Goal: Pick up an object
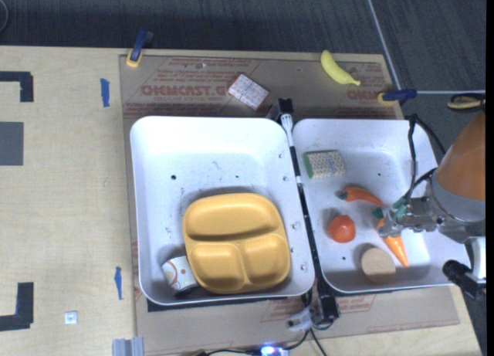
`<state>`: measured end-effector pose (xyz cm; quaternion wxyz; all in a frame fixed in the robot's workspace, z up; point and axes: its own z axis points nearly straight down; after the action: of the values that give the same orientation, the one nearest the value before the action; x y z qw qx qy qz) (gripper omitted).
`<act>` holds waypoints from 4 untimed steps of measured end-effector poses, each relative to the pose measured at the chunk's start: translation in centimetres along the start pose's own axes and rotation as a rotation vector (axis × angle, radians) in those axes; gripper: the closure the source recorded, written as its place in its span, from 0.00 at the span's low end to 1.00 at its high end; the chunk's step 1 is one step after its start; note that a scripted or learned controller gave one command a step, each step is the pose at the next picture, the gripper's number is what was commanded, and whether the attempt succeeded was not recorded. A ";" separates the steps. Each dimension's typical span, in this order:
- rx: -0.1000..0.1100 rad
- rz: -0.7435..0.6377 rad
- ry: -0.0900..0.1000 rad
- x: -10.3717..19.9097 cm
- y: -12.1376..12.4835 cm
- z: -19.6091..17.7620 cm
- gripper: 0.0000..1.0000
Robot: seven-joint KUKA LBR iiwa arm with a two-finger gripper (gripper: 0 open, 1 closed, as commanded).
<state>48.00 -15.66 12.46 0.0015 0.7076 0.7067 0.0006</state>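
I see a small orange toy carrot with a green top lying in the right white bin, near that bin's right wall. The pincer sits right over the carrot's upper end, low in the bin, but from this slanted look down I cannot tell whether it is released or clenched, nor whether it has the carrot. The grey arm with its orange band comes in from the right edge, its wrist bent down and leftward toward the bin, with dark cables looping along it.

Just left of that carrot, a round red toy tomato rests on the bin floor, and above it a second orange carrot-like piece lies at a slant. Below, near the front wall, sits a tan round disc-shaped block. A green and pale speckled sponge-like block lies toward the bin's back left corner.

In the left white bin, a yellow plastic compartment tray lies face up, and a small white cup with orange markings is tipped against its lower left corner.

On the desk behind the bins, I see a yellow toy banana and a small patterned card on brown cardboard.
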 end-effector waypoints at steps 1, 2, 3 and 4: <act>0.001 -0.003 0.001 8.6 0.0 -6.0 1.00; 0.001 -0.002 0.001 8.6 0.0 -6.0 0.00; -0.002 -0.001 0.000 4.3 0.0 3.9 0.00; -0.004 0.000 -0.001 4.3 0.1 2.8 1.00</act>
<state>48.14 -11.38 9.61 0.0033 0.7074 0.7068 0.0019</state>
